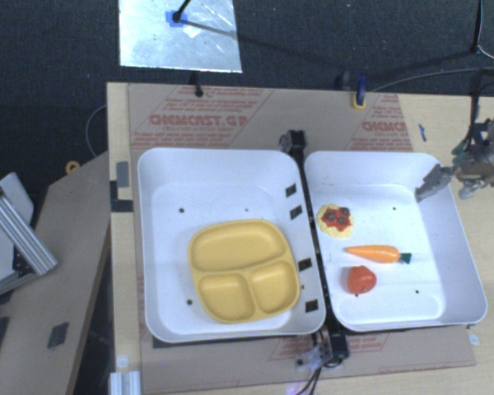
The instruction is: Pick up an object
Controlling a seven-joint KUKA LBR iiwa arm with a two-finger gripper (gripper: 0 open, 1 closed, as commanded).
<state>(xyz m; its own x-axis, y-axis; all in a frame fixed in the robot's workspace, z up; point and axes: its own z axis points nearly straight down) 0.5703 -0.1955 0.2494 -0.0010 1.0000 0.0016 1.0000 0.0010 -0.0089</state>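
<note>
My gripper (445,179) hangs at the right bin's (457,245) two o'clock rim, jaw spread untellable, carrot (373,253) toward seven o'clock.

We recorded even, bright overhead lighting with soft, faint shadows under the white bins (230,167). Strong glare whitened the foil sheet (179,23) at top. Focus was moderate throughout; we found the arm's gripper (445,181) slightly blurred at the right edge.

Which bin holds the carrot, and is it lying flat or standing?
The carrot lies flat in the right bin, orange tip toward the divider, between the pizza and the tomato.
</note>
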